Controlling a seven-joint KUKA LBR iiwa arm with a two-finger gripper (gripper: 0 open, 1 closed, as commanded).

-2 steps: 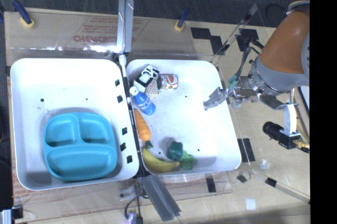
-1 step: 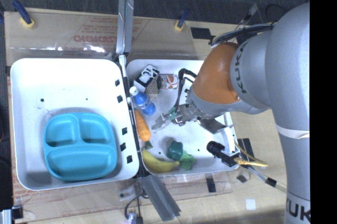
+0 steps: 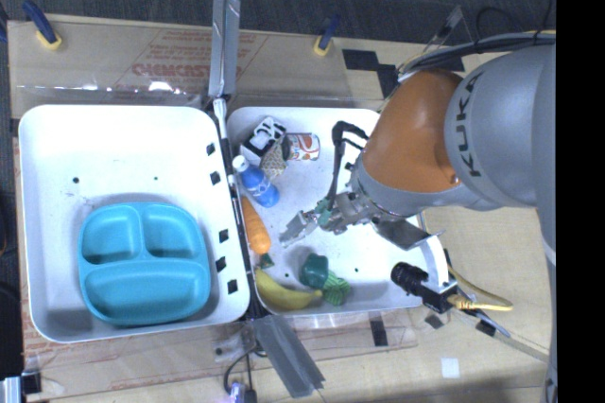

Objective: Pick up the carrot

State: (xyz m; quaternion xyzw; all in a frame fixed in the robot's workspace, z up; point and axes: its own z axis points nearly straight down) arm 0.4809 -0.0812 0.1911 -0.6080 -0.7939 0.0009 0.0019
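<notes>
Against the left wall of the right bin (image 3: 406,297) lies the carrot (image 3: 255,223), orange, long axis running far-to-near along that wall, its near end close to the banana (image 3: 284,293) and its far end just beside the blue bottle-like toy (image 3: 257,185). Gripper (image 3: 301,227) sits to the right of the carrot, near but apart from it, hanging over bare white bin floor; its two fingers stand somewhat apart with nothing visible between them, so judged empty. The carrot therefore lies to the left of the fingers, roughly level with them. Judgement: the coming move is a short shift left, with the fingers needing to straddle the carrot across its narrow width, not along its length. Room is tight: the bin wall touches or nearly touches the carrot's left side, so one finger has little space to drop there. Green toy (image 3: 319,274) sits nearer, beside the banana, clear of the path. Small can (image 3: 304,147) and black-and-white object (image 3: 267,137) sit at the far end. Left bin (image 3: 57,155) holds a blue divided tray (image 3: 144,261). Surface smooth, carrot may slide or roll against the wall
</notes>
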